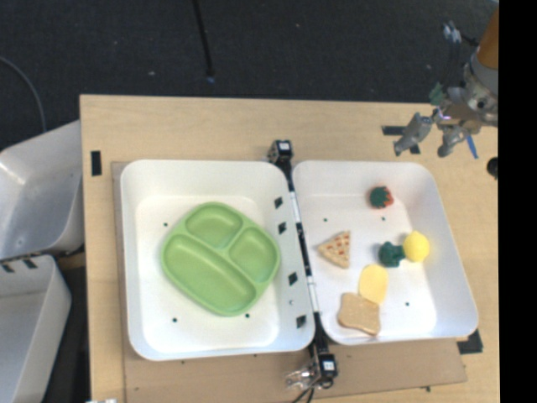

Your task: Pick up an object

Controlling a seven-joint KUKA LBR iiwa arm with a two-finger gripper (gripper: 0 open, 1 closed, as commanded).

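Two shallow white bins sit side by side on the wooden bench, joined along their inner edges by a strip with black clips. The left bin carries a green divided plate, lying slightly toward that bin's near half, with three compartments showing.

The right bin carries six small food pieces. A red and green strawberry lies near the far edge, about midway along it. A pizza slice lies close to the inner edge, around the middle of the bin. A dark green broccoli floret sits just beside a yellow lemon, the two touching or nearly so, toward the outer side. A pale yellow chip lies nearer the front, and a slice of toast lies at the near edge, its corner touching or overlapping the chip.

The gripper hangs over the bare bench beyond the right bin's far outer corner, well apart from every food piece. Its two fingers are spread, with nothing between them. The orange band of the arm shows at the upper right.
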